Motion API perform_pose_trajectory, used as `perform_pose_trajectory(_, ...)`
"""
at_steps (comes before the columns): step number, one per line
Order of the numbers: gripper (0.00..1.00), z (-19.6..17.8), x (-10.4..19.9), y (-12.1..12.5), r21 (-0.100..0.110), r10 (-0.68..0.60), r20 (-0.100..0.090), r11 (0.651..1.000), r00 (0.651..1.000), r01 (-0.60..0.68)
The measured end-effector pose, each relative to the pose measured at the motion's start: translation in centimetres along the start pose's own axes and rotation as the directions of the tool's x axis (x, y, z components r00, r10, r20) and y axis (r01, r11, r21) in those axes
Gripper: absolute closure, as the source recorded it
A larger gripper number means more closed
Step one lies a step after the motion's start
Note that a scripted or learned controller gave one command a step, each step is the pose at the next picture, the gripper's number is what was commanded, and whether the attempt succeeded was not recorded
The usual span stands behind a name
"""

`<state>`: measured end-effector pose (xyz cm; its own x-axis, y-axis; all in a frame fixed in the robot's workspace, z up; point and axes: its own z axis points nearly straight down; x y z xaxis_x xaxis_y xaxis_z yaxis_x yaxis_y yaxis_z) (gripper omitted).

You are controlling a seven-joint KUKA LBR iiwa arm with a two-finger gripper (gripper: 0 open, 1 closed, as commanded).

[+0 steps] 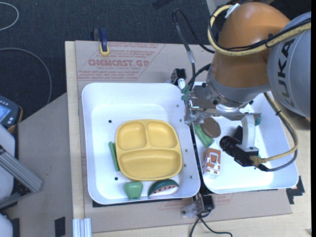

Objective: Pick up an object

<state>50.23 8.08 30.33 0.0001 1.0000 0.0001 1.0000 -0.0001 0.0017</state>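
Hand (205,125), finger state untellable, hangs over right bin (276,179) beside upright, lengthwise orange-white carton (212,162).

A blue-and-yellow clamp (103,42) grips the brown board (123,63) under 2 bins.

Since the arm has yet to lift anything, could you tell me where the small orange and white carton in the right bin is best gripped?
Probably across its two long sides, coming straight down from above. The small orange and white carton lies flat near the right bin's left wall, its long axis running roughly up and down the view. The narrow width suits two fingers, though that wall leaves little room for the left finger.
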Motion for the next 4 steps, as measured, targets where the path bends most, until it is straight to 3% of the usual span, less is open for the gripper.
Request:
perform_pose_trajectory(1,1.00,-5.6,-3.3,-2.3,-0.004,0.003,0.000,1.000,1.000,-0.003)
perform_pose_trajectory(2,1.00,1.9,-3.1,-2.4,0.010,0.002,0.001,1.000,1.000,-0.002)
perform_pose_trajectory(3,1.00,-8.6,5.1,-2.2,-0.010,-0.009,-0.004,1.000,1.000,0.009)
perform_pose_trajectory(4,1.00,5.1,1.0,-2.5,0.017,0.005,0.004,1.000,1.000,-0.005)
